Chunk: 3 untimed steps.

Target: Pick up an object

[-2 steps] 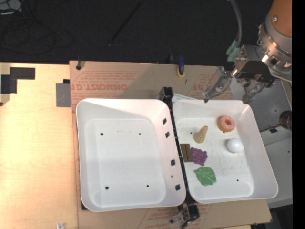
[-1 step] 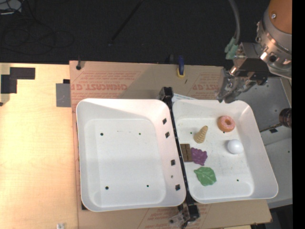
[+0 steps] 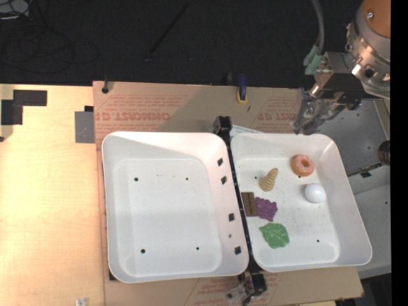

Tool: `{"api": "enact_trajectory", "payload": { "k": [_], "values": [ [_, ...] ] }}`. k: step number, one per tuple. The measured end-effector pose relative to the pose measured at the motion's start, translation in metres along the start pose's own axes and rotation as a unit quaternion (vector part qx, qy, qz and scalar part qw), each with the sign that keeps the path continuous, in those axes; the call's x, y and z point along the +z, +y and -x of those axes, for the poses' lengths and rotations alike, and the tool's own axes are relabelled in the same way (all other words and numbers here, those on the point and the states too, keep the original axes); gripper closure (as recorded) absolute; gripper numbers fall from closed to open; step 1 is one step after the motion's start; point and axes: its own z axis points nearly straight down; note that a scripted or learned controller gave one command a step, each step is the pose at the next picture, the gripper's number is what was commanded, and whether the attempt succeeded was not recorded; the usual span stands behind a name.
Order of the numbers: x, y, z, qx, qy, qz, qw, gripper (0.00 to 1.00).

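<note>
Camera view is showing the gripper (image 3: 306, 121) hanging over the far edge of the right bin (image 3: 347, 231), carrying nothing; how wide it stands I cannot tell. Donut (image 3: 303, 165), cone (image 3: 269, 179), white ball (image 3: 314, 193), purple piece (image 3: 265, 208) and green leaf (image 3: 275, 235) are all lying in that bin, so the pick is not yet begun.

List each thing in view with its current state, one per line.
gripper: above the right bin's far rim, nothing seen in it
donut: lying flat in the right bin
cone: on its side
white ball: resting near the donut, apart from it
purple grapes: lying beside the brown block
green leaf: lying flat
right bin: holds all six items
left bin: sits beside the right bin
</note>
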Motion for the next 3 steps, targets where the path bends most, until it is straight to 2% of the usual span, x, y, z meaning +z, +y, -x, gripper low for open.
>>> {"api": "enact_trajectory", "payload": {
  "k": [3],
  "values": [
    [-0.028,0.001,-0.002,-0.010,0.000,-0.006,0.9999,1.00]
  ]
}}
